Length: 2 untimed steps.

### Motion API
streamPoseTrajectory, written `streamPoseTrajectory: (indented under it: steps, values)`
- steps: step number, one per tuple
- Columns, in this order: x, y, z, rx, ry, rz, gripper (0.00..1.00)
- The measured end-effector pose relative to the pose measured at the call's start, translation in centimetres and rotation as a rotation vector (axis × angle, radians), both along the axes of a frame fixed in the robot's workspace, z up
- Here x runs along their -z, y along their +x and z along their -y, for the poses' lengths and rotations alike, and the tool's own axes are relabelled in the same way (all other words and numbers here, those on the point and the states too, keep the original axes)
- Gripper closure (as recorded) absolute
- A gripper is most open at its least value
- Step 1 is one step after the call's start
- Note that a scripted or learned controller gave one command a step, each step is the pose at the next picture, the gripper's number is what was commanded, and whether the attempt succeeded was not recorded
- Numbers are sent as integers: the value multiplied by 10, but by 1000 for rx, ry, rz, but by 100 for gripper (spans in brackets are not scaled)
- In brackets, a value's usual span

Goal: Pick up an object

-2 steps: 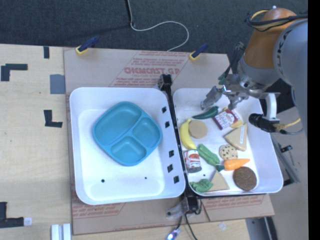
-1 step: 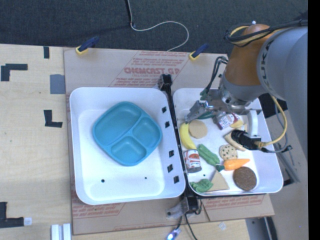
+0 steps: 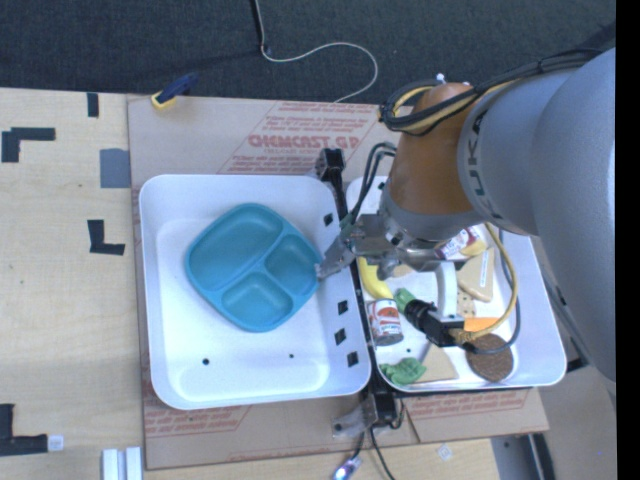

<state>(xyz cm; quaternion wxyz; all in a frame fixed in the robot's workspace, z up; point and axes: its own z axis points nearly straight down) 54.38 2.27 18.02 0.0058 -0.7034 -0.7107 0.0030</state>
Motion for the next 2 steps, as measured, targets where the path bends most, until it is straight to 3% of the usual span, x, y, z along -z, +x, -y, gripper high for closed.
streamPoseTrajectory:
  steps: [1, 2]
  values:
    - [-218, -61, -18, 4, 0, 26, 0]
    - [-219, -60, -17, 8, -6, 11, 100]
